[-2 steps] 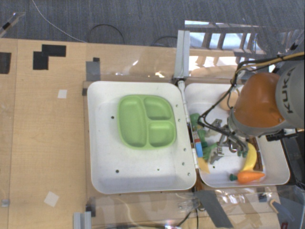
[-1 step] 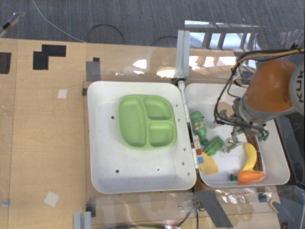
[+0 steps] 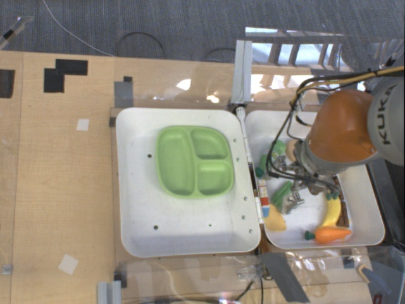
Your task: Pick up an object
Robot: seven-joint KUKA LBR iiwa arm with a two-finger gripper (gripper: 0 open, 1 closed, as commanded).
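The arm (image 3: 338, 128) is reaching in from the right and hanging low over the right bin (image 3: 373, 223), its orange band bulking above the wrist. The tool (image 3: 292, 195) is sitting down among the toys in the middle of that bin; its metal parts are showing beneath the wrist, but whether the fingers are apart or together I cannot tell, and nothing is visibly lying between them.

In the right bin, a banana (image 3: 331, 211) is lying just right of the tool, running down toward the near wall. A carrot (image 3: 330, 235) is lying at the banana's lower end, near the bin's front edge, its green top pointing left. A yellow wedge (image 3: 274, 220) is resting near the bin's left wall, below and left of the tool. A green piece (image 3: 281, 190) is lying right beside the tool on its left, and another green item (image 3: 276, 149) is showing higher up, near the wrist. A thin red and white stick (image 3: 263, 197) is lying along the wall between the two bins.

The left bin (image 3: 145, 233) is holding a green divided plate (image 3: 194, 161), flat, somewhat above its centre.

Both bins are sitting side by side on the wooden bench (image 3: 57, 189).
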